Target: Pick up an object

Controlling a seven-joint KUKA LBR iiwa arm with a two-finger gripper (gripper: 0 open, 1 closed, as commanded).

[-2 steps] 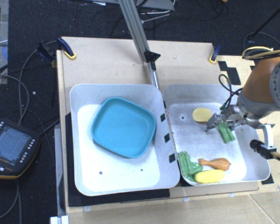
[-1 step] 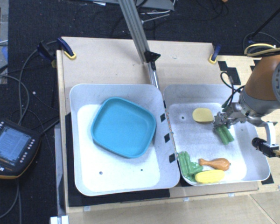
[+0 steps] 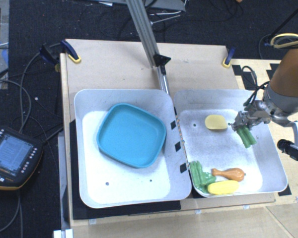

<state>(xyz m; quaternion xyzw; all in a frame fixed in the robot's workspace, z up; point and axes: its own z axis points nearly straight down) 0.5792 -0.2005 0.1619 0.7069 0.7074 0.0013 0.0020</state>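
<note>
My gripper (image 3: 243,127) hangs over the right bin (image 3: 268,152), near its far right side. A short green stick-shaped object (image 3: 248,138) sits between its fingers, which are shut on it, and it slants down and to the right from them. A pale yellow oval piece (image 3: 216,122) lies on the bin floor just left of the gripper. Along the bin's near edge lie a brown drumstick (image 3: 229,173), a yellow piece (image 3: 222,187) and a green leafy piece (image 3: 199,175).
The left bin (image 3: 89,182) holds a blue square plate (image 3: 131,135). A metal pole (image 3: 146,31) slants down to the divide between the bins. Yellow-tipped clamps sit at the bench's far corners. A handheld pendant (image 3: 10,157) lies off the bench at left.
</note>
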